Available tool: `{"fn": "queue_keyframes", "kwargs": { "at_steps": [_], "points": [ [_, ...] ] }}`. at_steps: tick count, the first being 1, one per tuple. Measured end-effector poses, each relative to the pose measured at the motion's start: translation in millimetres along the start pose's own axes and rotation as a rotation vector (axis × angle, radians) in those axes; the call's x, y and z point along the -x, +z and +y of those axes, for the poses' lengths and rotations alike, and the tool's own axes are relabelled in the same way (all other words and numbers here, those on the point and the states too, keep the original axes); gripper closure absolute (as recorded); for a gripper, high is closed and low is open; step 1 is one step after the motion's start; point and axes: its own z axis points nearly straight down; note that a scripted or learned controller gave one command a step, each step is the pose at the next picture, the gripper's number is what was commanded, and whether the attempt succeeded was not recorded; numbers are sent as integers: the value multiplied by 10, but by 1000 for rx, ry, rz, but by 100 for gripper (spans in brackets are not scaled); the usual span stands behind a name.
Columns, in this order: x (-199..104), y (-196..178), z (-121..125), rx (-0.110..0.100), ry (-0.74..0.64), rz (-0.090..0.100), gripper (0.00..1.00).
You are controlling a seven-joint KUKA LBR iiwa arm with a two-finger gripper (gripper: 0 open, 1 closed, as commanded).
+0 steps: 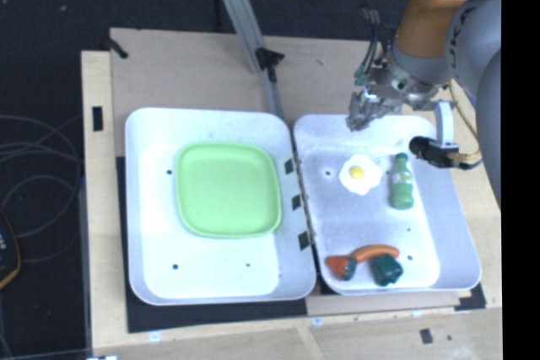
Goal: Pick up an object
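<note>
My gripper [361, 115] hangs over the far edge of the right bin [447, 253], with nothing visible between its fingers. Below it in that bin lie a fried egg toy [359, 174] and, to its right, a green bottle [401, 182] standing lengthwise. Near the bin's front edge sit an orange sausage [374, 252], a reddish-orange piece [341, 266] and a dark green block [387, 270]. The gripper is above and apart from all of them.
The left bin [152, 265] holds a light green square plate [228, 189]. A grey metal pole [240, 8] slants down from the top to the gap between the bins. Bare bench lies behind the bins.
</note>
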Motion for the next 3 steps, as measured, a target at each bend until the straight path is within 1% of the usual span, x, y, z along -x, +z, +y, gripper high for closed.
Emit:
{"fn": "queue_keyframes", "kwargs": {
  "at_steps": [1, 2, 3],
  "points": [
    [6, -386, 8, -1, 0, 0, 100],
    [-513, -369, -131, -4, -3, 0, 100],
    [-993, -261, -215, -4, -3, 0, 100]
  ]
}}
